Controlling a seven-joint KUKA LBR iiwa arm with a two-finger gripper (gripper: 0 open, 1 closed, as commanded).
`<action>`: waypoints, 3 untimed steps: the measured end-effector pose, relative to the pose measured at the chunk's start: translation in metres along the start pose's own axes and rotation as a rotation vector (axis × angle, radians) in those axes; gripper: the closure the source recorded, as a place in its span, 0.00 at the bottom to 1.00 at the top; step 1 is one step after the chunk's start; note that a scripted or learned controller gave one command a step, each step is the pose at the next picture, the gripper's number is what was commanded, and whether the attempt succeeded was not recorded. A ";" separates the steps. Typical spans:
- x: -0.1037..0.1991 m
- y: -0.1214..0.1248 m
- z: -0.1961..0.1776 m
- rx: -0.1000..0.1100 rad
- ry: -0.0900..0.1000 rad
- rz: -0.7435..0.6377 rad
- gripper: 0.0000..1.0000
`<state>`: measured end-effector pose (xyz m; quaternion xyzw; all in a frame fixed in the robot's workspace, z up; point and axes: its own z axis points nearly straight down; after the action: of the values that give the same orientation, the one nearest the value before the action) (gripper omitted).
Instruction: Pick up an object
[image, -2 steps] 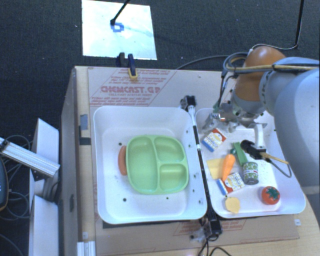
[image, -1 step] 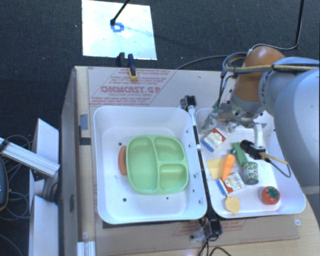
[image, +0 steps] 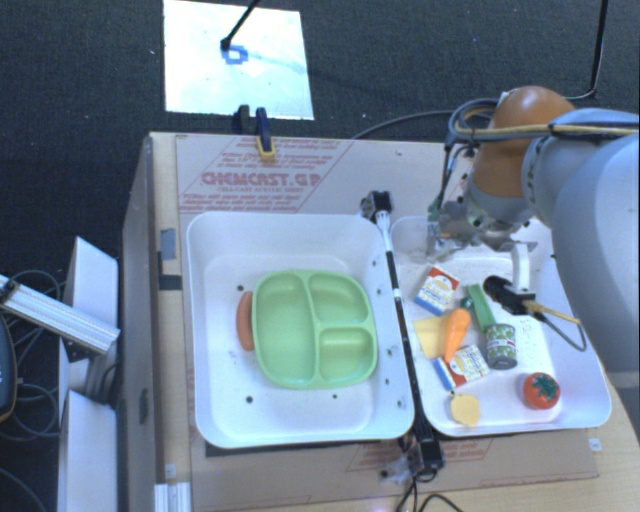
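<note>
**Bins.** Two shallow white plastic bins with rounded corners sit side by side on a brown sheet printed with red lettering.

**Left bin**. It holds a smooth, pale green divided plate with rounded corners and three compartments. An orange sausage-shaped piece lies against the plate's left edge, and part of it is hidden under the rim.

**Right bin**. The objects available for picking lie here:
- A small rectangular carton, white with blue and red print, sits near the far left of the bin.
- A tapered orange carrot lies partly over a flat yellow wedge.
- A second small carton lies just below the carrot.
- A flat yellow disc rests near the front wall.
- A short cylindrical can with a dark label stands upright.
- A narrow green piece lies beside the can; it is too small to identify.
- A glossy red tomato with a green top sits at the front right.

**Arm and gripper.** The grey arm has an orange dome and is cut off at the right edge. The gripper sits over the far left corner of the right bin, just above the first carton. A translucent rounded shape beside it is hard to make out. Whether the gripper is open or closed cannot be determined, and no object is seen in its grasp.
</note>
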<state>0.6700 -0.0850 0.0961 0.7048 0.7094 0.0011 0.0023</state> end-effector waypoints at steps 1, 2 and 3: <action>0.000 0.000 0.000 0.000 0.000 0.000 0.00; -0.014 -0.001 0.011 0.003 0.000 0.005 0.00; -0.002 -0.001 0.011 0.003 0.001 0.002 0.00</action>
<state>0.6691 -0.0869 0.0849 0.7055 0.7087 0.0005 0.0010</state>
